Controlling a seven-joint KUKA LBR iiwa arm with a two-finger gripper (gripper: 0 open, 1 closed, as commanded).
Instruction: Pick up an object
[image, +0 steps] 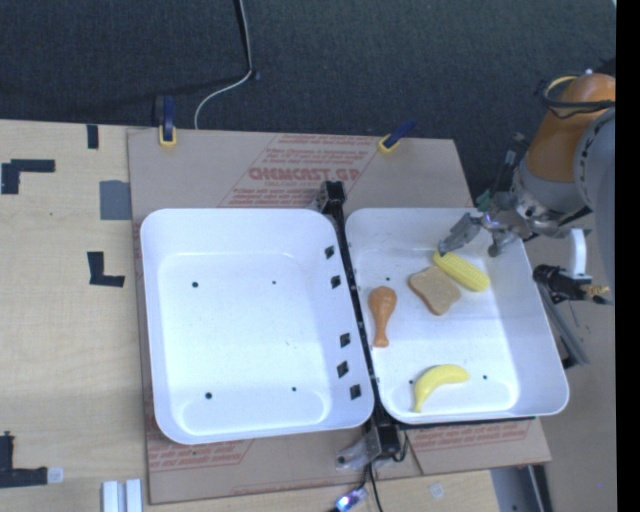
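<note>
White plastic all over: two shallow bins are sitting side by side on a cardboard sheet (300, 170) with red printing on it, too faint for me to read properly. Going left to right, the left bin (165, 300) is lying well to the left of the pincer, with loads of open floor.

Over the black divider, the right bin (535, 345) is holding four toy foods. An orange drumstick (381, 313) is lying nearest the divider, well left of and below the pincer, long axis running up-down in the shot, fat end up. Lower down, a yellow banana (438, 382) is curving near the front wall, far below the pincer, long axis mostly left-right. A brown bread slice (435, 291) is sitting just below-left of the pincer, touching a yellow corn cob (464, 271), which is angling down to the right, right under the fingertips.

That pincer (472, 233) is hovering at the bin's back right, fingers splayed apart with nothing between them. Open floor is showing between the drumstick and the bread.
</note>
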